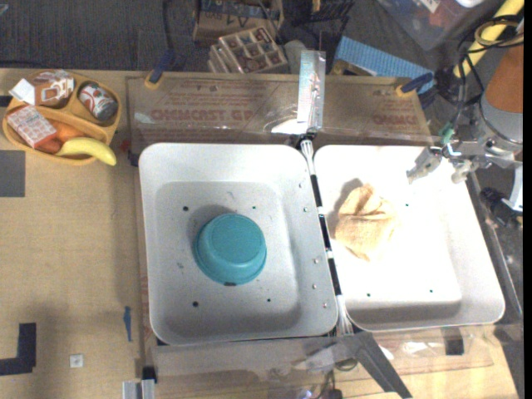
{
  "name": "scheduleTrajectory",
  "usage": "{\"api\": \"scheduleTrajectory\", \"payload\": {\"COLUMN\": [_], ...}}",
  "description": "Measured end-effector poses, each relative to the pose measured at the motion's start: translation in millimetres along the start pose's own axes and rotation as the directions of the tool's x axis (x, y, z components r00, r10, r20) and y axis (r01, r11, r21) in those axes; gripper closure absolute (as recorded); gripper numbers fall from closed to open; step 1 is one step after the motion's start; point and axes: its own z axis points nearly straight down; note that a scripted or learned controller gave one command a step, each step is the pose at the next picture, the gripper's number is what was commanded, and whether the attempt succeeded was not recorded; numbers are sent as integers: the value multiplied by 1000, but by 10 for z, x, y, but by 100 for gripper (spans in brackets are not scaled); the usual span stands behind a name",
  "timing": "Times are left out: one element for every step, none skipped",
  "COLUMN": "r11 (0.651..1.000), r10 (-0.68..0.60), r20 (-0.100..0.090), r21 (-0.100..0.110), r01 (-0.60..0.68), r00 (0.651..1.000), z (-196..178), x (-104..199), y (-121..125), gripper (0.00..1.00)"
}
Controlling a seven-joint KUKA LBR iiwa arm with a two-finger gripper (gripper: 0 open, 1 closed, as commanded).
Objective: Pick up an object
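Camera view, open empty claw (440, 166), tan cloth (364, 221) well left, lower.

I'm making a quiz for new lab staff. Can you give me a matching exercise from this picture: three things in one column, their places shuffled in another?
Things:
1. teal bowl
2. tan cloth
3. banana

Places:
A. in the right bin
B. on the yellow tray left of the bins
C. in the left bin

Pairs: 1-C, 2-A, 3-B
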Motion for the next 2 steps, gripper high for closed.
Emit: {"api": "scheduleTrajectory", "payload": {"r11": [991, 967], "r10": [-134, -253], "r20": [4, 9], "r21": [-11, -18], "r01": [134, 253], "r00": [991, 967], "z": [1040, 1064], "x": [661, 877], "y": [11, 304], "gripper": [0, 0]}}
